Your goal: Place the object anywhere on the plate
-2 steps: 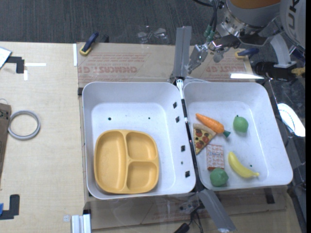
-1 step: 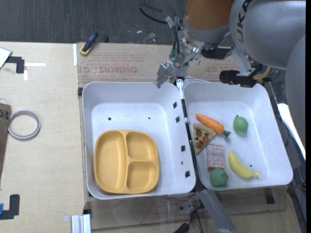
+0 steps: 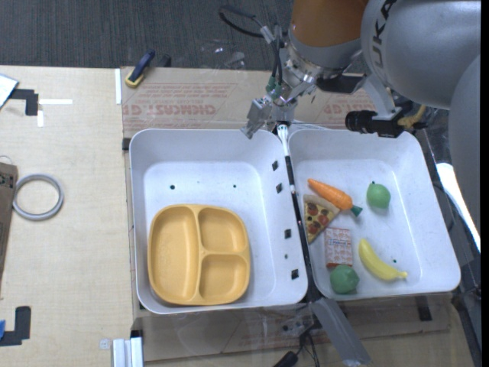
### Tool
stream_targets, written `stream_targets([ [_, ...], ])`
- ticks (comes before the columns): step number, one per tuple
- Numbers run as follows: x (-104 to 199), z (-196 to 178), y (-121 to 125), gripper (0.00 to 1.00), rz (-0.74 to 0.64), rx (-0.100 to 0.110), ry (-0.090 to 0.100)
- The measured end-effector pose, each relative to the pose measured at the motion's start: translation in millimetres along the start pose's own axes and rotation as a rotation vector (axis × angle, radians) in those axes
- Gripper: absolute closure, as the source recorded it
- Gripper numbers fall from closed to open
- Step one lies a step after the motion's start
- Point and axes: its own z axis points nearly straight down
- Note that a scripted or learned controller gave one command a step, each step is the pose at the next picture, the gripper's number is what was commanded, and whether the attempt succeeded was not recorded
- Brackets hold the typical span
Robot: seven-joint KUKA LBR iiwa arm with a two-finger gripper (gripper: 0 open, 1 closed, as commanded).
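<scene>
Two white bins sit side by side: the left bin holds the yellow plate, shallow and roomy, with bare floor behind it. The gripper hangs over the far rim between them; I cannot tell whether it is open or closed. In the right bin the carrot lies nearest, probably light, stiff, slick plastic, best pinched mid-length.

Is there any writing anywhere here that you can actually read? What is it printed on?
"KU": large dark letters on the grey arm, cut off by its curve.
"CHEMCAST": faint red print on the cardboard behind the bins, upside down; its other words are too faint to read.
Red-and-white packet in the right bin: print too small to read.
</scene>
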Motion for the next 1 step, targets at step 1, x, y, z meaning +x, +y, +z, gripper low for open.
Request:
stream_targets([
  [1, 0.0, 0.0, 0.0, 0.0, 0.0, 0.0, 0.0],
])
